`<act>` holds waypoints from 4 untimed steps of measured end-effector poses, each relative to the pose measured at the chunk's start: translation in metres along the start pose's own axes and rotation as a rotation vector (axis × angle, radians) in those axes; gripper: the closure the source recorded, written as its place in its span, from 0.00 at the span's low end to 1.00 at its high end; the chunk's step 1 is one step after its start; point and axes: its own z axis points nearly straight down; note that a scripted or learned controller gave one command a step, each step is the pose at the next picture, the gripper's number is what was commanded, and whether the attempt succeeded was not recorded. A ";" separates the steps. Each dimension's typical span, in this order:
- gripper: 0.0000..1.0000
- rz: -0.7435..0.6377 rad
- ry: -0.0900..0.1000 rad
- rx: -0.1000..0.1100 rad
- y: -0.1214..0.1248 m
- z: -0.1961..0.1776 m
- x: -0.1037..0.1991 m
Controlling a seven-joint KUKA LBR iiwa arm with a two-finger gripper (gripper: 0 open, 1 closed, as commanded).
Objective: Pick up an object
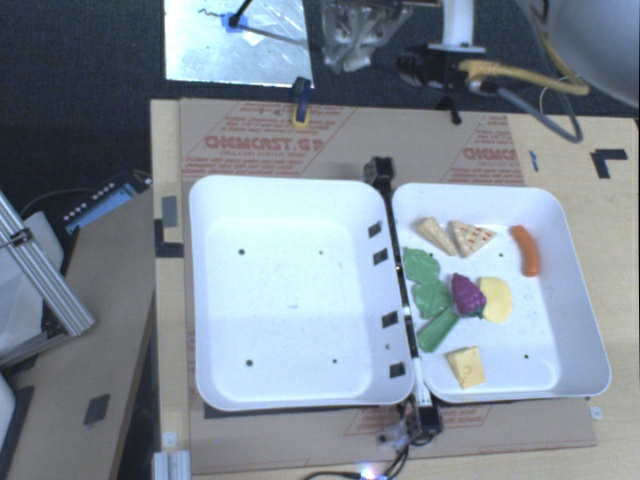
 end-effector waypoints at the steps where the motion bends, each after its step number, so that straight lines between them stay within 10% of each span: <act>1: 1.00 0.011 -0.003 -0.004 0.047 0.000 -0.001; 4: 1.00 0.011 -0.003 -0.002 0.046 0.000 0.006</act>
